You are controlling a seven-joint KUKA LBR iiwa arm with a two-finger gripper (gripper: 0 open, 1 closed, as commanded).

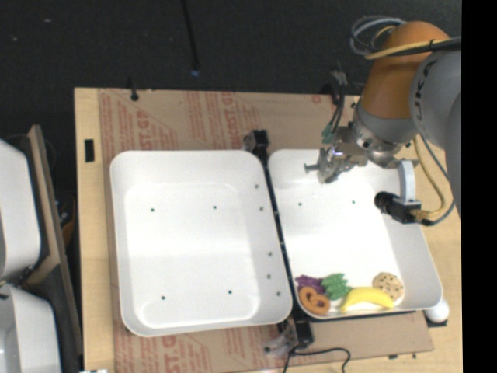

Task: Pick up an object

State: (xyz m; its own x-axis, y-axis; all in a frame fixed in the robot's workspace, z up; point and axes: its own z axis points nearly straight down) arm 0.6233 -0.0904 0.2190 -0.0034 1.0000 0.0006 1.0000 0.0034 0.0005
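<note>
Toys are lying in a little bunch at the six o'clock edge of the right bin [404, 243]. You are looking at a yellow banana [366, 299], a cookie [387, 285] touching it at its two o'clock side, a green toy [336, 285], a purple bunch of grapes [307, 283] and a brown pretzel [314, 301]. Your gripper [332, 166] is hanging up at the twelve o'clock end of that same bin, well apart from the toys. You cannot tell how its grip is standing, because it is too small and blurry. The left bin [124, 208] is sitting just beside the right one.
</note>
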